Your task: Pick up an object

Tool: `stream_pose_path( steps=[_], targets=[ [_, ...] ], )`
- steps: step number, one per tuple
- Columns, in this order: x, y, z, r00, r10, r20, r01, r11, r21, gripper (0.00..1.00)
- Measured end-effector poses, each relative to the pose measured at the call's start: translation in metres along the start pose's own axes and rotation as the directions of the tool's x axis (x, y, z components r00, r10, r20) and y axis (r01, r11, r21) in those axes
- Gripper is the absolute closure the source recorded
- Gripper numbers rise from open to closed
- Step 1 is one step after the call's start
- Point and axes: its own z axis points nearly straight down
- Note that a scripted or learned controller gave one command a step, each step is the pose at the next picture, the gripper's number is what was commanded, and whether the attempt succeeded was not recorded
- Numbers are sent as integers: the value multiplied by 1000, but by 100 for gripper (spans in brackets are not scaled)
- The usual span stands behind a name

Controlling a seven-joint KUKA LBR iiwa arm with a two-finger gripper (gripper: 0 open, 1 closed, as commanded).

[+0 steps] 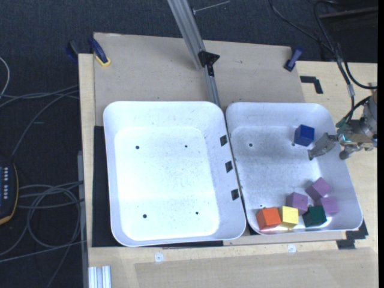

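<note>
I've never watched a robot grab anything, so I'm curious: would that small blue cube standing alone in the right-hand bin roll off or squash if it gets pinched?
The small blue cube has flat faces, so it would probably slide, not roll. It looks rigid, so squashing seems unlikely. Nothing touches it in the right white bin, so a nudge should move it alone.

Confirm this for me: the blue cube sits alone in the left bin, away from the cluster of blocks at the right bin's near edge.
Not quite. The blue cube sits alone in the right bin, not the left bin, as the camera view shows. It is indeed away from the cluster of blocks at that bin's near edge.
</note>
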Motion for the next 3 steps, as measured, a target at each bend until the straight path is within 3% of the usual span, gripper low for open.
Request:
stream_pose_path(
  steps=[1,3],
  targets=[
    [0,0,0,1000,1,0,-1,1000,0,0],
    [-3,1,86,1000,1,0,-1,1000,3,0]
  ],
)
